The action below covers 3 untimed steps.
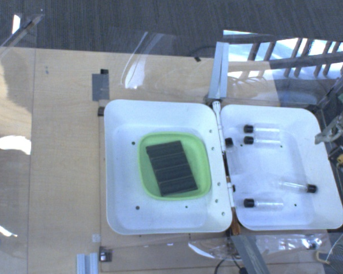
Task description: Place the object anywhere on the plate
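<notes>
Nearest the camera, in the right bin (326,210), a clear tube with a black cap (262,202) lies on its side, another (296,185) just beyond it, and two more (263,136) rest close together at the far end. All lie loose and apart, likely so each can be picked singly. In the left bin (120,153), a green plate (201,153) carries a dark ribbed block (171,168), which already rests on its target. At the right edge, the hand (338,131) hangs beside the bin; I cannot tell its opening.
</notes>
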Each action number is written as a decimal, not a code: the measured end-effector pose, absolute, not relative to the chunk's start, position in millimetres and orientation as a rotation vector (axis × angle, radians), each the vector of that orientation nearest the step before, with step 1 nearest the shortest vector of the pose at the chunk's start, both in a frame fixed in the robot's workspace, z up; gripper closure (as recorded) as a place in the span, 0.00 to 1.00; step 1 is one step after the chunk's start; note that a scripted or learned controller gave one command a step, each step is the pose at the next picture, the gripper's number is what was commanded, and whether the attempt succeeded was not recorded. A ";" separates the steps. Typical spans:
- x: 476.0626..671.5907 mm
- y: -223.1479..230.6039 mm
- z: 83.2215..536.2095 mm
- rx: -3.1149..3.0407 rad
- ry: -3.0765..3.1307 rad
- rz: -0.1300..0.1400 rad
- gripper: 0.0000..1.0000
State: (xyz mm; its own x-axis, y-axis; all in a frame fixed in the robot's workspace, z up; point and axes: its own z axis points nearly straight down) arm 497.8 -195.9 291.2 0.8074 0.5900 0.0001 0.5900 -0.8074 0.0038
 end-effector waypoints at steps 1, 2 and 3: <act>500.7 -205.3 262.8 3.009 0.905 -0.002 0.00; 492.0 -205.7 301.9 3.032 0.805 0.004 0.00; 489.8 -167.4 281.1 3.047 0.761 -0.001 0.00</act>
